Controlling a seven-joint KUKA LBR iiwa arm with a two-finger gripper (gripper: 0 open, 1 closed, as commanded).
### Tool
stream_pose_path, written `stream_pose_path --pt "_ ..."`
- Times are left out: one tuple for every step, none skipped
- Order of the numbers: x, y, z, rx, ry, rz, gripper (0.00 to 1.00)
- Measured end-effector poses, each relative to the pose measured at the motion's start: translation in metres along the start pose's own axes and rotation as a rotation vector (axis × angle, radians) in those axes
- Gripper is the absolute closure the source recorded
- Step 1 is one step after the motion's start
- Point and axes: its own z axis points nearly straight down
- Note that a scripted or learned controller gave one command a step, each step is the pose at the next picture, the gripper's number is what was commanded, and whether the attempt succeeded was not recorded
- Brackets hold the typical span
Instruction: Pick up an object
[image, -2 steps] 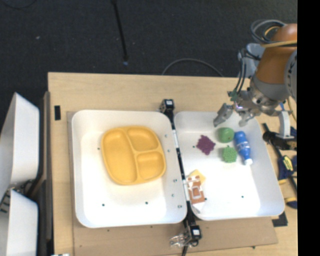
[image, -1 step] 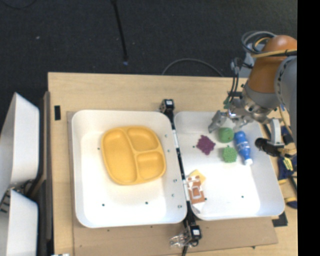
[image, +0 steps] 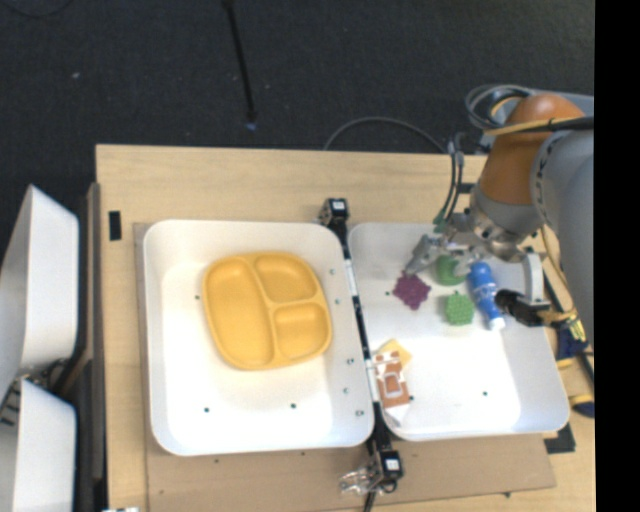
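1. The bench (image: 120, 180) carries my two white bins side by side; the left bin (image: 170, 400) holds a yellow divided plate (image: 268, 308) with three compartments, lying flat near its middle.
2. The right bin (image: 500, 400) holds the small things I could pick, all gathered in its far half except one.
3. My end effector (image: 432, 250) hangs low over the far part of the right bin, below my orange band; I cannot tell whether it is spread or closed, and I see nothing between its tips.
4. A blue bottle-like object with a white cap (image: 484, 290) lies slanted just right of my end effector, near it.
5. An orange-and-white card-like object (image: 392, 372) lies against the bin's left wall, well apart from my end effector; its printing is too small to read.
6. A purple spiky toy (image: 411, 290) lies just below my end effector, close by.
7. A green fuzzy ball (image: 459, 309) sits between the purple toy and the blue object's cap.
8. A second green piece (image: 446, 268) shows just beside my end effector, partly hidden.
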Motion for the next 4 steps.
stream_pose_path --pt "-0.005 -0.003 0.033 0.017 0.000 0.005 0.00" --pt "-0.004 0.001 0.021 -0.005 -0.003 0.004 1.00" --pt "-0.002 0.013 -0.032 -0.009 0.001 -0.002 1.00" --pt "-0.007 0.015 -0.076 -0.006 0.001 -0.003 1.00"
